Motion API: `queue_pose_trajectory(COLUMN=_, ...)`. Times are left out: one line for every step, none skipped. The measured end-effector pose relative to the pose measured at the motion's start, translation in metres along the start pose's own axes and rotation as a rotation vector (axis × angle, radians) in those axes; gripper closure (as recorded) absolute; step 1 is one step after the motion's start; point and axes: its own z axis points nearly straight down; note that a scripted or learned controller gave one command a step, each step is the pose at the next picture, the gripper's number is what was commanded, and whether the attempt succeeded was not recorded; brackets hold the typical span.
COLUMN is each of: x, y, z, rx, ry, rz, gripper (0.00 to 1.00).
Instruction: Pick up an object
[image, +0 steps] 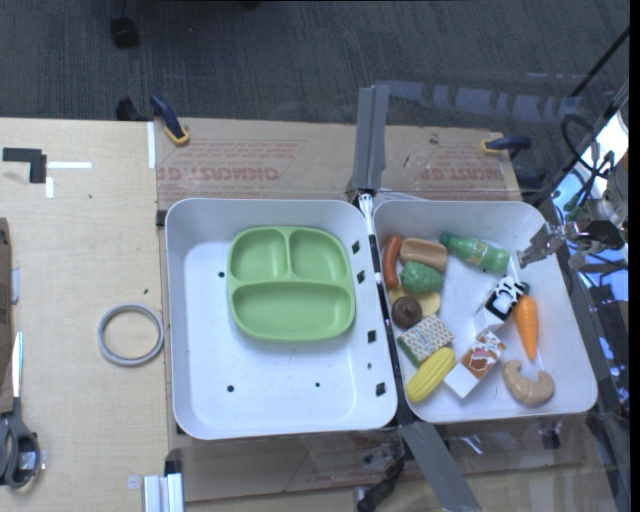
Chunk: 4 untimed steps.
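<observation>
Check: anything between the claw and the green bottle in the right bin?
Nothing visible. The claw sits at the right white bin's upper right, and the green plastic bottle lies just to its left across bare bin floor. The black-and-white cow toy lies below that path.

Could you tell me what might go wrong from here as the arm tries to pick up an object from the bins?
1. The toys are packed tight: the corn cob, waffle piece and small carton touch, so the fingers may jam or lift nothing.
2. The gripper sits over the right bin's rim, so a straight descent could hit the wall.
3. The green bottle is round and may roll away.
</observation>
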Motion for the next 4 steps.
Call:
queue_pose_trajectory(x=0.0, y=0.001, z=0.101, rx=-0.001, ry=0.006, rz=0.177, gripper=0.0)
queue_pose_trajectory(x=0.018, y=0.084, z=0.072, rx=-0.002, ry=-0.001, rz=0.237, gripper=0.0)
queue_pose_trajectory(x=0.019, y=0.089, z=0.116, rx=-0.008, ry=-0.002, rz=0.198, gripper=0.0)
queue_pose_trajectory(x=0.069, y=0.069, z=0.13, rx=-0.002, ry=-0.001, rz=0.117, gripper=0.0)
